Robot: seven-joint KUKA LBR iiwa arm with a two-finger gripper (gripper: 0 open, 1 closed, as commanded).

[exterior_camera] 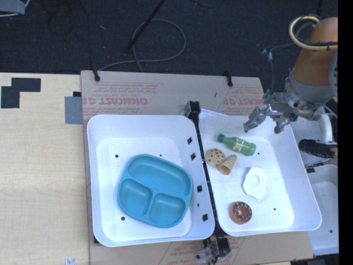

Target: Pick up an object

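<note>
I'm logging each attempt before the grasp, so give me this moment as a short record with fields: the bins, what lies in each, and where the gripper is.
left bin: blue divided tray
right bin: green bottle lying on its side; cookie; ice cream cone beside the cookie; white fried egg; chocolate doughnut
gripper: over the right bin's far edge, open, holding nothing
nearest item to gripper: green bottle
arm: enters from the view's right
</note>
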